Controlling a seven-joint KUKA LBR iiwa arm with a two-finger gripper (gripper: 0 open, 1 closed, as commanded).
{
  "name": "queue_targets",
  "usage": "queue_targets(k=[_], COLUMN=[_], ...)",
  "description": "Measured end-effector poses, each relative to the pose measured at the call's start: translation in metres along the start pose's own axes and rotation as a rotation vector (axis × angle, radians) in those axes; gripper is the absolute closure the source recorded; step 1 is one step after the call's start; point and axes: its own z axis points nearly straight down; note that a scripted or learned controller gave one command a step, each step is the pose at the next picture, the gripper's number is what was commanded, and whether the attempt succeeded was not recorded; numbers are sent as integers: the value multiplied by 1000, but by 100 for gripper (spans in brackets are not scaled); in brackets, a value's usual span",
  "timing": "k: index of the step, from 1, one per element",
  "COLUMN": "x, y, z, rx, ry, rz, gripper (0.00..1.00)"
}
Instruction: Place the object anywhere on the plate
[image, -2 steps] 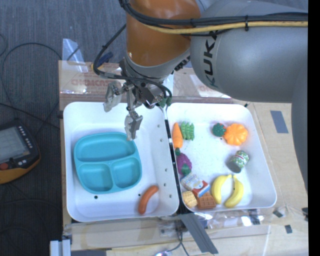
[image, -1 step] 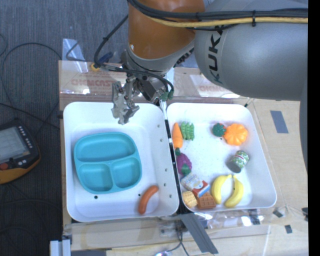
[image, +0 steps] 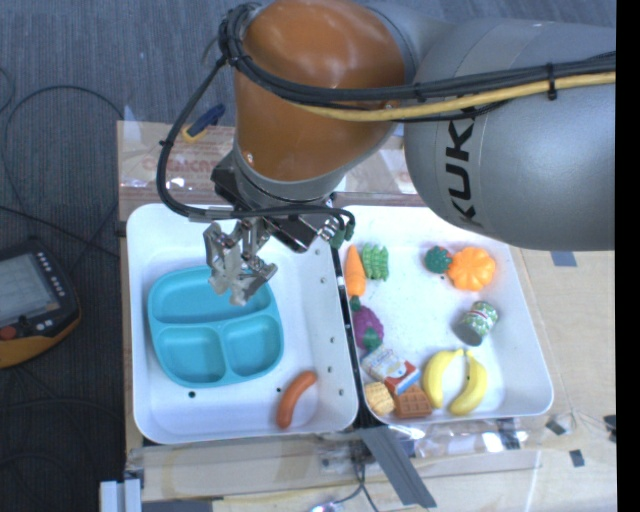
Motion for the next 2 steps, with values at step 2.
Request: queue_targets(k=[2], x=[-30], y=[-59], z=[138], rx=[0], ry=[1], rz=[13], gripper=[100])
